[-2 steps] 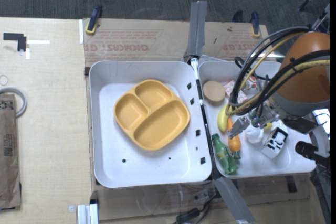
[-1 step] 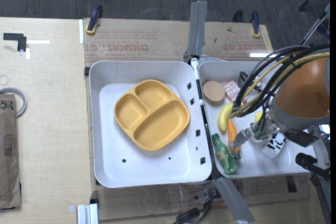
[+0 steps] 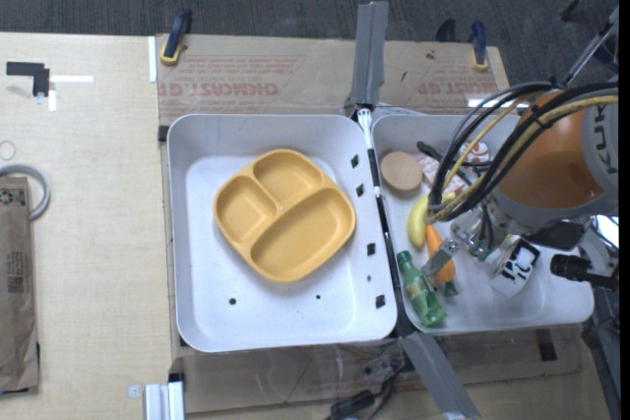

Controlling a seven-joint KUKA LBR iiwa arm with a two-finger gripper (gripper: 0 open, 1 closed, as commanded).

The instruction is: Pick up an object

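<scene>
Two shallow white bins sit side by side on the table [image 3: 79, 241]. The left bin [image 3: 187, 241] holds a yellow divided plate [image 3: 285, 213] with three compartments, lying roughly at its centre and turned at an angle to the bin walls.

The right bin [image 3: 551, 305] carries a cluster of small things along its left wall. Taking the yellow banana [image 3: 418, 219] as the landmark: a round tan disc [image 3: 401, 171] lies just above it, toward the bin's far edge; a green bottle [image 3: 419, 288] lies below it, toward the near edge, close to the wall; an orange carrot-like piece [image 3: 440, 264] lies just right of the bottle's upper end, below and right of the banana. A small item with red and white print [image 3: 476, 152] lies up and to the right of the banana, partly hidden by cables.

The grey arm with its orange band [image 3: 551, 167] reaches into the right bin, black and yellow cables [image 3: 472, 148] looping over it. The end effector [image 3: 465, 243] sits just right of the banana and directly above the orange piece, very near it. Whether it is apart, together or clamped on something cannot be told from this angle, since the wrist and cabling cover it. A white tag with black marks [image 3: 516, 263] hangs to its right.
</scene>
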